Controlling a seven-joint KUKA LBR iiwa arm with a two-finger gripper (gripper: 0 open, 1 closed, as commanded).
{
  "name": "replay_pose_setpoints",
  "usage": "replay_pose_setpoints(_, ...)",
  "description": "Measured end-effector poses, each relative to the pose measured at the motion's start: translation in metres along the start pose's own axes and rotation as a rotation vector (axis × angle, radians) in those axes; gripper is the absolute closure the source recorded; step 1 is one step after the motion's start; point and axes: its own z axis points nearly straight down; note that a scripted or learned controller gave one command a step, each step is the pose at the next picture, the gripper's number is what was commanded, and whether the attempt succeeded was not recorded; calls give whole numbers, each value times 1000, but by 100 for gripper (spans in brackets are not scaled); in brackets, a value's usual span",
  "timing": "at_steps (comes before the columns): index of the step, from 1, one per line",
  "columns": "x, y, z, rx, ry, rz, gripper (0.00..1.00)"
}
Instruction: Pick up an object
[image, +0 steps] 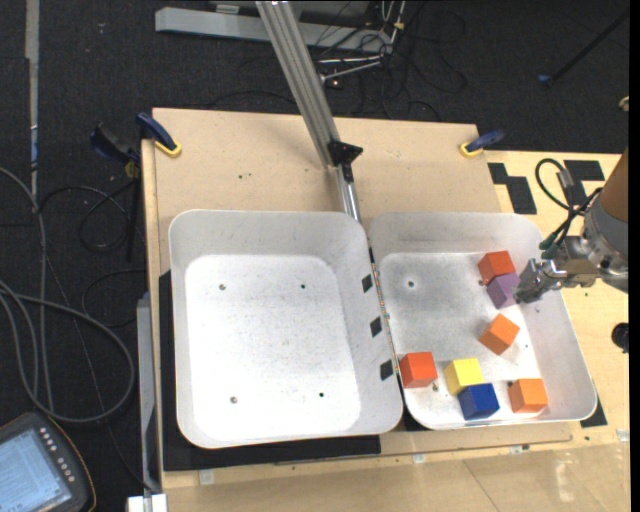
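Observation:
The right bin (440, 290) holds several small blocks. An orange block (495, 266) lies near its right wall, with a purple block (502, 289) just below it. Another orange block (499, 333) sits lower, tilted. Along the front lie an orange block (418, 369), a yellow block (463, 375), a blue block (479, 400) and an orange block (527, 396). My gripper (530, 281) reaches in over the right wall, right beside the purple block. Nothing shows between its fingers.
The left bin (265, 320) lies beside the right one, their rims meeting at the middle. A slanted metal pole (305, 85) crosses the back of the bench. Clamps (160, 135) sit at the board's far corners. Cables hang by my wrist (565, 190).

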Motion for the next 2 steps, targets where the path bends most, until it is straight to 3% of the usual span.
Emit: replay_pose_setpoints(2, 117, 11, 17, 4, 3, -5, 100)
